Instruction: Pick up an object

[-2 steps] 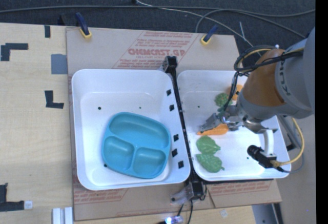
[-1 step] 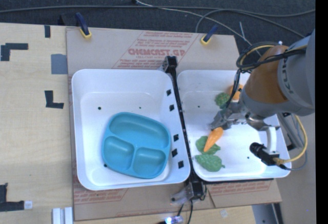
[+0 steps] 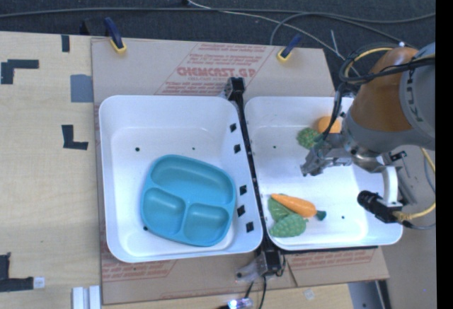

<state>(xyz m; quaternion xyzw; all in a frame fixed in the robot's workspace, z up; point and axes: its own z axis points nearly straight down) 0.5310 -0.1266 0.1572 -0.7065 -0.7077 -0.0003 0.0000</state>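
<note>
Hovering near the toy broccoli (image 3: 308, 136), the gripper (image 3: 312, 165) (open or shut, I cannot tell) faces something probably light and knobbly, best pinched across its crown.

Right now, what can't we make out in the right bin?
- Pincer: small and dark from overhead; nothing tells whether it holds anything.
- Orange item: partly covered by the arm, shape unclear.
- Green item beside it: too small to identify.
- Right bin: far side covered by the arm.
</note>
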